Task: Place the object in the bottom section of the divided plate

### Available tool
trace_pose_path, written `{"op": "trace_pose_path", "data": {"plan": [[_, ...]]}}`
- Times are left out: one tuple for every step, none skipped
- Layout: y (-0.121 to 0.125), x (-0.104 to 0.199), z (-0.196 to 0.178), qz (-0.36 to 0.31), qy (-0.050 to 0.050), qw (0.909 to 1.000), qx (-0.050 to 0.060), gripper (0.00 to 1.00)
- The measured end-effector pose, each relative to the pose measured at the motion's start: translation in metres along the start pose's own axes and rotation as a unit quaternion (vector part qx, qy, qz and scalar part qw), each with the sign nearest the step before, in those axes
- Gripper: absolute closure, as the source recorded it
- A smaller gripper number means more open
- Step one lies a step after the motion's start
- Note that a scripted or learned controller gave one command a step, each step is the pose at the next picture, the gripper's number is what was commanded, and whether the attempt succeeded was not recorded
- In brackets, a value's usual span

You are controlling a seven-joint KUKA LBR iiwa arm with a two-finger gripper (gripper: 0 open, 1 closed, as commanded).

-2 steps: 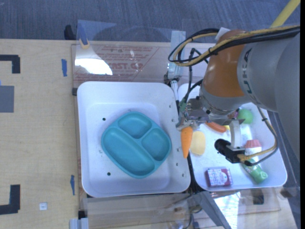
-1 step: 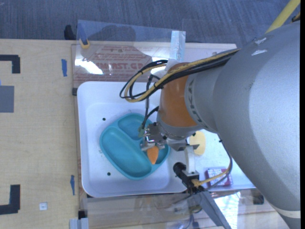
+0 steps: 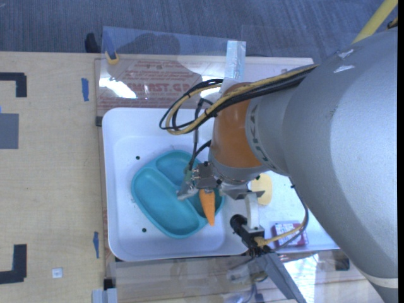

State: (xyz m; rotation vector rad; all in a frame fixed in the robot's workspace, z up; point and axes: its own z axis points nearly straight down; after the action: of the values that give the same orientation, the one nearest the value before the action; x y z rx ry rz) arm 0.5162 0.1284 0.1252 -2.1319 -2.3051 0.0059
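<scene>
The orange carrot (image 3: 207, 207) hung point-down just under the claw (image 3: 197, 183), its broad top tucked up against the wrist hardware and its tip reaching over the right rim of the teal divided plate (image 3: 165, 197), which lay in the left white bin (image 3: 120, 169) on the worktop (image 3: 44, 169). From this slanted view I could not tell whether the claw was apart or together, nor whether the carrot was truly pinched or only resting beside the metal, since the grey arm (image 3: 303, 131) with its orange band covered the joint. The carrot looked like a small moulded toy: light, stiff, smooth-skinned and tapered, so in my judgement it would slide out of a pinch placed near the thin end and would roll once set down. The safest hold would have been across the thick upper part, where the sides run nearly parallel and there is most surface to bear on. It did not look fragile, so a short drop onto the plate should have done no harm, though a bounce over the low divider seemed possible. The plate's larger compartment, nearer the camera, appeared bare. A pale yellow object (image 3: 264, 189) lay just right of the arm in the neighbouring bin, and a small packet (image 3: 287, 231) lay nearer the front edge.
</scene>
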Motion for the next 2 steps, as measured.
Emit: {"op": "trace_pose_path", "data": {"plan": [[0.062,0.053,-0.214,-0.101,0.000,0.9949,-0.005,0.00],[0.106,0.040,-0.312,-0.081,0.000,0.9967,-0.004,0.00]]}}
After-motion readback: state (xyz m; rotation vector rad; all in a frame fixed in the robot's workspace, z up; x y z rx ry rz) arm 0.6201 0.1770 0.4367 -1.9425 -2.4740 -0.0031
